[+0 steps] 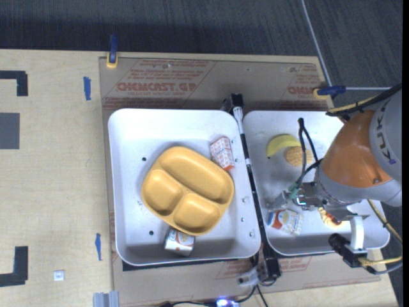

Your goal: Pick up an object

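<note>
Pale wood tabletop w/ a cardboard sheet under two white bins side by side. Left bin: big yellow three-compartment tray lying at a slant, mid-bin. Small red-and-white packet just off the tray's upper right edge, near the divider. Another small packet half tucked under the tray's lower edge, touching it.

Right bin: arm in from the right, orange band over the bin's centre, wrist pointing down-left. Jaws sit low over the bin floor, amid cables and hardware — can't tell how they stand, wide or narrow, from this angle. Yellow banana-shaped toy in the upper part of the bin, a round tan item touching it on the right. Flat packet w/ red, white, blue print on the floor just below the jaws, apart from them. Small orange-red bit near the arm's base edge, partly hidden.
</note>
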Robot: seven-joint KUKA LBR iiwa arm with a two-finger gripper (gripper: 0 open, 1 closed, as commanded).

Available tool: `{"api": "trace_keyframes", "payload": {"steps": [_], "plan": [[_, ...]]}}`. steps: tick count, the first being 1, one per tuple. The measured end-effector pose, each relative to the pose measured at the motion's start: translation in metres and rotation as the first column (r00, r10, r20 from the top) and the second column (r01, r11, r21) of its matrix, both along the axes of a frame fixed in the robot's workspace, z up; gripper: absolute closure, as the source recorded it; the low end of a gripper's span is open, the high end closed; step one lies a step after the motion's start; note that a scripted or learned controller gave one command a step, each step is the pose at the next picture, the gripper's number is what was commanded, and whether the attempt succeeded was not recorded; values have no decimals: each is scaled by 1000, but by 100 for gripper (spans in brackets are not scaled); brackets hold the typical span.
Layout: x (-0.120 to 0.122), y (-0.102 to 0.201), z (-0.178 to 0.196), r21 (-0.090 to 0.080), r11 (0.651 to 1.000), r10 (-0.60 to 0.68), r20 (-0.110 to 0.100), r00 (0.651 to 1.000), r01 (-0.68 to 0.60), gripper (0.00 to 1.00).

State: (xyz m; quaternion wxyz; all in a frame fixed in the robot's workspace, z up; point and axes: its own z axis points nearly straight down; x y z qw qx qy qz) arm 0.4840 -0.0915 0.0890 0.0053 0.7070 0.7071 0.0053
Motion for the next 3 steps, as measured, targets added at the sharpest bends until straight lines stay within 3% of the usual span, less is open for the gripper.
{"api": "trace_keyframes", "payload": {"steps": [3], "plan": [[0,0,0,0,1000,0,0,1000,0,0]]}}
